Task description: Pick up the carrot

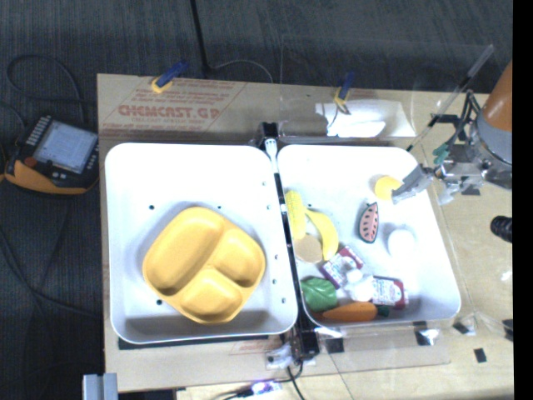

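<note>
The carrot (351,312) is orange and lies flat against the front wall of the right bin (433,223), between a green pepper (316,292) and a red-and-white packet (388,291). My gripper (429,188) hangs over the right bin's far right rim, well behind and to the right of the carrot. It looks open, with one grey finger (407,187) slanting toward a yellow lemon piece (385,186), and nothing sits between the fingers.
The right bin also holds a watermelon slice (369,221), a white round object (401,240), yellow banana-like pieces (323,232), a tan disc (309,247) and small wrappers (342,267). A yellow divided dish (204,262) sits in the left bin (133,182).
</note>
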You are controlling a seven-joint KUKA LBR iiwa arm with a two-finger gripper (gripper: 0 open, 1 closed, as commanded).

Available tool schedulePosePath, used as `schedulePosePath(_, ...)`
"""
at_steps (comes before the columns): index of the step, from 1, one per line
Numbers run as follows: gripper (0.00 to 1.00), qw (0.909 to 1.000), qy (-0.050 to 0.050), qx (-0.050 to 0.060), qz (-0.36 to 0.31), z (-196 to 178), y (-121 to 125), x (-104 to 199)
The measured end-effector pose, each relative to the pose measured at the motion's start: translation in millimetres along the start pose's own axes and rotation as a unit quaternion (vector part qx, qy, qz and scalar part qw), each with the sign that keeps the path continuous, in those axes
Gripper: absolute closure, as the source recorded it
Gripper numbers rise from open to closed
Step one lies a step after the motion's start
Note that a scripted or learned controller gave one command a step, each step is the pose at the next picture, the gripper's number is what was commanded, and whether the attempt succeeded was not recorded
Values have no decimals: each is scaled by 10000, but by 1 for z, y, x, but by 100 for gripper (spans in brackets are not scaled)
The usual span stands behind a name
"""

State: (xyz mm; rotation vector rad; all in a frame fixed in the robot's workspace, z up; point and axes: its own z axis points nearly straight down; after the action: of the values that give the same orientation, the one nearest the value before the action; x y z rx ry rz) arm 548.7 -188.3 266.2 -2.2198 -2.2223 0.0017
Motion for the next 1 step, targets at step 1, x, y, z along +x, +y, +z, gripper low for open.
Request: schedulePosePath(1, 0, 10000, 2, 6, -23, 61, -65, 25)
